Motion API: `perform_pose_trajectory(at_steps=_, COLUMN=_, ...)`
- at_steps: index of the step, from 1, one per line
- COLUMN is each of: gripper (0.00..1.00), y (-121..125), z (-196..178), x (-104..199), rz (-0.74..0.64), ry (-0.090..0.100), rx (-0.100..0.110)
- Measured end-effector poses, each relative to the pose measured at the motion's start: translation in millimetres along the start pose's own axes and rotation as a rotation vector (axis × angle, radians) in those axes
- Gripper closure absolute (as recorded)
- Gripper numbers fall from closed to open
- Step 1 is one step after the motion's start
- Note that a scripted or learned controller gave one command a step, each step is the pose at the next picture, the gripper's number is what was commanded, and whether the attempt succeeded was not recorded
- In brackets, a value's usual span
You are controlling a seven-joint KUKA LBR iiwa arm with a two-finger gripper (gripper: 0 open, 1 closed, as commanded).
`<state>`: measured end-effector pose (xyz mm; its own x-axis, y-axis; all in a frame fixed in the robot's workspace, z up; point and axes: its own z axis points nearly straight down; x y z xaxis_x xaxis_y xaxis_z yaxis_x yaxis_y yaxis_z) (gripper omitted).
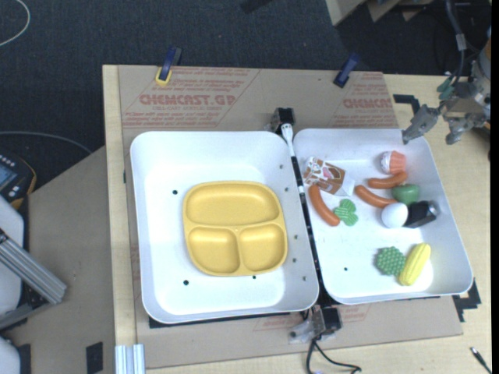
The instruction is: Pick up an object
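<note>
Grey gripper (434, 125) hangs over the right bin's (448, 275) far-right corner, fingers spread wide and empty; I judge nothing picked yet, toys all lying inside.

The arm (475, 45) is running off the right edge of the view, so most of it is lying outside the picture. The gripper (433, 125) is showing small and blurred above the far right corner of the right bin (366, 283). A grey and yellow device (12, 179) is being cut off at the left edge. The print on the small packet (325, 175) is appearing too small to read.
</note>
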<state>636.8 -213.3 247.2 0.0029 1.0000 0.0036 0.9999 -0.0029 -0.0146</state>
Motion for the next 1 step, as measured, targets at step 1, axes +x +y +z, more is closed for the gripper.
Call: perform_pose_trajectory(at_steps=1, gripper=0.00, y=2.5, z=-8.6, x=0.8, rz=-0.003, ry=-0.003, rx=-0.014)
